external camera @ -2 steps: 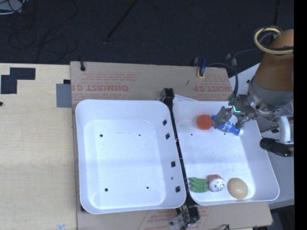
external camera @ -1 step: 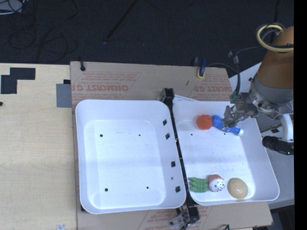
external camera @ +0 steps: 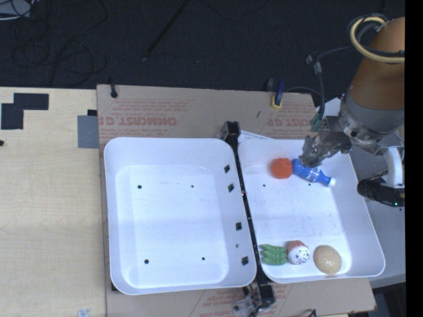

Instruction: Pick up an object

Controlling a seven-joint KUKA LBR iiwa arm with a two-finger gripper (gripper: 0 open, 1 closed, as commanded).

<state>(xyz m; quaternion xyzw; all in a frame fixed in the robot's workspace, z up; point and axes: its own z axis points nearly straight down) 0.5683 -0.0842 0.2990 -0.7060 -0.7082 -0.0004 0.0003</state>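
Gripper (external camera: 316, 156) down in the right bin (external camera: 357, 216), upper right of frame.
It's touching the blue bottle (external camera: 313, 173) beside the orange ball (external camera: 281, 168); finger spread, can't tell.

The gripper (external camera: 316, 156) hangs over the right bin (external camera: 357, 210), its fingers just above the bottle (external camera: 312, 173). The ball (external camera: 281, 168) lies just left of the fingers. Well before them, by the near wall, sit three items (external camera: 301, 255).
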